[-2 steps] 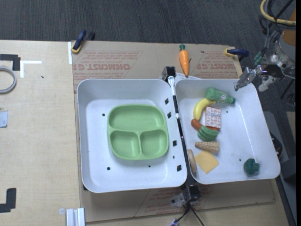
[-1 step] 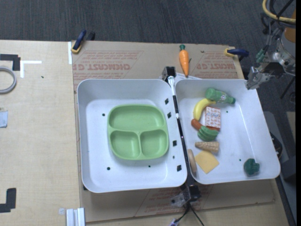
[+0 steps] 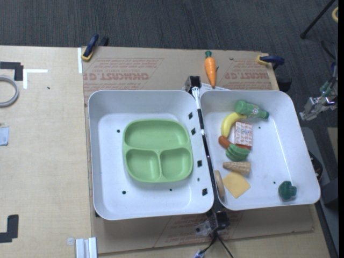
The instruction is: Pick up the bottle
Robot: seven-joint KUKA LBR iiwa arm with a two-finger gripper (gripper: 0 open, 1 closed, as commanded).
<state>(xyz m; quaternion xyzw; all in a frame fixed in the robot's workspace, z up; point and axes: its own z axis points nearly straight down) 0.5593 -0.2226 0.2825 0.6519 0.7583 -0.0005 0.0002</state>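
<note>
Near the right bin's [image 3: 301, 144] far edge, bottle [image 3: 250, 109] lying flat beside the banana [image 3: 230, 123], untouched. Gripper [image 3: 318, 104] off past the bin's right rim, open-or-closed impossible to tell. Whole pick left.

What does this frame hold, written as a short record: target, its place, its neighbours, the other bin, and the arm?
target: green plastic bottle, lying on its side
place: far part of the right white bin
neighbours: yellow banana beside it, red-and-white carton just nearer the camera
other bin: left white bin holds a green three-section tray
outside bins: orange toy carrot on the cardboard
arm: gripper at the right edge, off the bin, far from the bottle
</note>
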